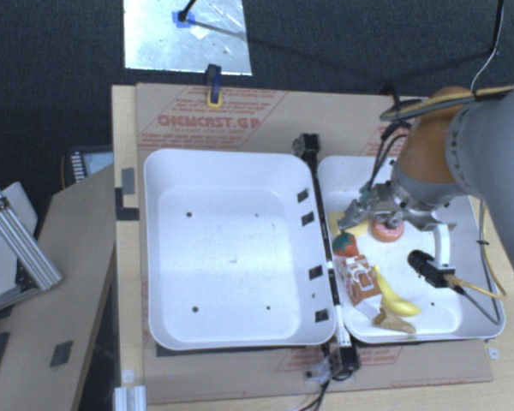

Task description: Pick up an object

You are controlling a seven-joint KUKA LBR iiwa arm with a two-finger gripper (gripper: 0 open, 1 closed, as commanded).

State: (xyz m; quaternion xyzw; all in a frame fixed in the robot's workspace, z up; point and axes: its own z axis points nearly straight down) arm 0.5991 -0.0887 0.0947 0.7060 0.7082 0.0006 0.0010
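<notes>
- The left bin (pixel 231 255) lies beside the right bin (pixel 473 319), their rims touching at the middle.
- Along the right bin's left wall sit a red strawberry-like toy (pixel 346 245), an orange-and-white carton (pixel 359 280), a yellow banana (pixel 394 297) and a tan piece (pixel 394 321).
- The gripper (pixel 370 211) hangs low just above these; whether its grasp is open or closed cannot be told.
- A pink ring-shaped object (pixel 388 229) lies just right of it, under the arm (pixel 463 152).

Even, fairly bright light from overhead — the two white bins (pixel 231 255) look washed out, with only soft shadows along their inner walls. The foil sheet (pixel 187 22) up top throws mild glare. Fine detail is soft throughout, perhaps from low resolution — the dark surroundings look grainy
</notes>
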